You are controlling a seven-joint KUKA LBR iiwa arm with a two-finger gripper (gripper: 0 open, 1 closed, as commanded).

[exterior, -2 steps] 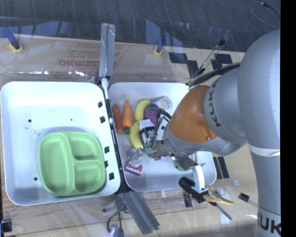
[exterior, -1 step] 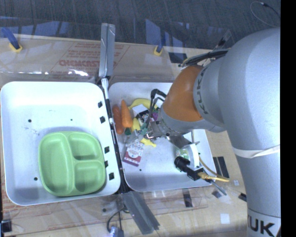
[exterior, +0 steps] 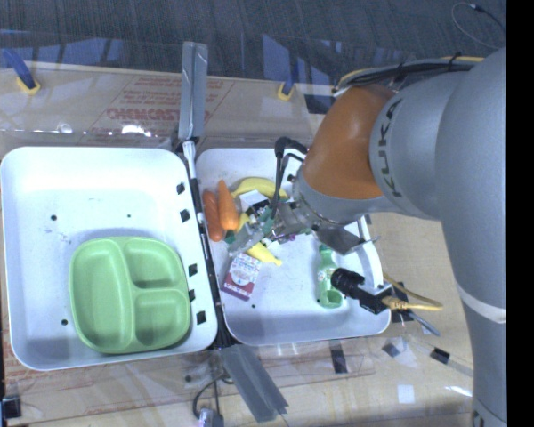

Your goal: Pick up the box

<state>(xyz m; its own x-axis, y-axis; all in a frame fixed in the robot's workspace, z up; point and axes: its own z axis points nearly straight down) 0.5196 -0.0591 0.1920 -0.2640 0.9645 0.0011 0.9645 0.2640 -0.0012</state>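
The box (exterior: 242, 276) is a small flat carton, white and pink with a dark red end. It lies on the floor of the right bin (exterior: 294, 323), close to the bin's left wall. My gripper (exterior: 264, 227) hangs low over the middle of that bin, just above and to the right of the box, among the other items. The orange band and the grey arm cover the bin's right half. The box lies apart from the gripper.
An orange carrot (exterior: 216, 210) lies by the right bin's left wall, with a banana (exterior: 254, 186) behind it. A small yellow piece (exterior: 265, 253) and a green bottle (exterior: 327, 278) lie close to the gripper. The left bin (exterior: 36, 194) holds a green divided plate (exterior: 130, 294).
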